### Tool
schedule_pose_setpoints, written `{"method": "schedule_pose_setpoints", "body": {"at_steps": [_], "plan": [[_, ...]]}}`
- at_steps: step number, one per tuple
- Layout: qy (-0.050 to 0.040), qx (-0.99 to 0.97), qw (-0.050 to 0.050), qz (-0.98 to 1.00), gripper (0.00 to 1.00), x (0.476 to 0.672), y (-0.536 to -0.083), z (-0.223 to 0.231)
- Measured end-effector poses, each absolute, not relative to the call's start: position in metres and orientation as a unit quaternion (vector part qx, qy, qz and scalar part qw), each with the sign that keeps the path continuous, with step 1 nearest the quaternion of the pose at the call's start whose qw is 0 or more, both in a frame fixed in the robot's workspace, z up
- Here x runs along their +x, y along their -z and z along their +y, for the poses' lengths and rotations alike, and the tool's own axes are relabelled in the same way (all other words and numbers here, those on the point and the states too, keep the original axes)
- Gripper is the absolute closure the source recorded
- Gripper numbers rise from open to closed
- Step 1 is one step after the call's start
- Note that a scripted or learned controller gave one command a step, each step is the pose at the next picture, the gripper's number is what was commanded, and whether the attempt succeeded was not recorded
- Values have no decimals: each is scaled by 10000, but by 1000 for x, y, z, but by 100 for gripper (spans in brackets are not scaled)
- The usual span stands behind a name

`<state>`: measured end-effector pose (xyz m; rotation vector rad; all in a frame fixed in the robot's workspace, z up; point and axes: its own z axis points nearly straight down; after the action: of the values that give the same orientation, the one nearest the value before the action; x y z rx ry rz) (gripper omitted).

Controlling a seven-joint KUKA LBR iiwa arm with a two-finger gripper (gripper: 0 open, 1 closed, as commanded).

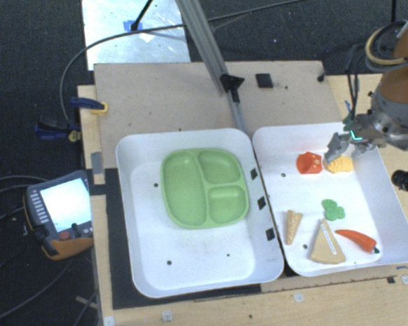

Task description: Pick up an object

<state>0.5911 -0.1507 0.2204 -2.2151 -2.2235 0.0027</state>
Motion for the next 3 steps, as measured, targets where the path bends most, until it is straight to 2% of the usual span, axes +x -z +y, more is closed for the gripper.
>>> {"method": "schedule_pose_setpoints", "body": {"at_steps": [1, 3], "plan": [[7, -7055, -8, -7087, 0, 592, -223, -151], [0, -7066, -5, -7076, 0, 593, -104, -149]]}}
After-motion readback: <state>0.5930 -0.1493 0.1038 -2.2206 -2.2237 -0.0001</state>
